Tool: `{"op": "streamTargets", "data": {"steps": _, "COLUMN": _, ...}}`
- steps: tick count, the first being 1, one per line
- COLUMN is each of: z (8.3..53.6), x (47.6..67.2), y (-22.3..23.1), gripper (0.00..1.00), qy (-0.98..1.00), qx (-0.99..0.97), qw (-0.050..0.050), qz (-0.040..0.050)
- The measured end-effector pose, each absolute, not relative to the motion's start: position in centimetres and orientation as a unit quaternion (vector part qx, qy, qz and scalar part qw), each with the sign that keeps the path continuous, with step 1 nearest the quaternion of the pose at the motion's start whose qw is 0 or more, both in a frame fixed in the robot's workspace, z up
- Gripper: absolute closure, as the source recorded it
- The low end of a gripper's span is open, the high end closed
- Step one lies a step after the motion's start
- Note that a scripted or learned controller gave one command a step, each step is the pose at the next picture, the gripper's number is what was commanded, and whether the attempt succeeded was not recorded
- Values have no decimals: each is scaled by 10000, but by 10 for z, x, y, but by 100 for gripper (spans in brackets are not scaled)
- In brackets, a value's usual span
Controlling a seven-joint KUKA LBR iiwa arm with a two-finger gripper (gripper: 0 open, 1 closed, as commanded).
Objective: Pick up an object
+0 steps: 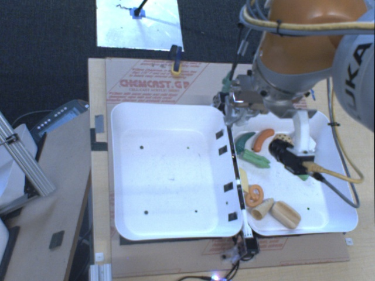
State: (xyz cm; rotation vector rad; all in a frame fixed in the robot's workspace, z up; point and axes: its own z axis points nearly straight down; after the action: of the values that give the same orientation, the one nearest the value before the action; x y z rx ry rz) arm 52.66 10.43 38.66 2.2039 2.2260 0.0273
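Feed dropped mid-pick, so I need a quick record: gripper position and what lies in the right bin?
gripper: over the far left corner of the right white plastic bin
far end: orange sausage-shaped toy, green curved pod
middle: green bean-shaped toy
near end: orange ring, tan cone, tan wooden cylinder

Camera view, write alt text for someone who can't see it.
The grey-and-orange arm's gripper hangs over the far inner corner of the right bin, which holds toy foods: an orange sausage, green pod, pretzel and tan bread pieces. The left bin sits alongside.
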Motion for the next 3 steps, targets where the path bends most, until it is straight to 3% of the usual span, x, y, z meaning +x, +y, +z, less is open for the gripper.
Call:
{"op": "streamTargets", "data": {"steps": 1, "z": 277, "x": 489, "y": 181, "gripper": 100, "qy": 7113, "qx": 7029, "qw": -37, "qz": -32}}
{"op": "streamTargets", "data": {"steps": 2, "z": 447, "x": 487, "y": 211, "gripper": 100, "qy": 7104, "qx": 7037, "qw": 29, "qz": 102}}
{"op": "streamTargets", "data": {"steps": 3, "z": 485, "x": 567, "y": 206, "gripper": 100, "qy": 7067, "qx": 7075, "qw": 29, "qz": 42}}
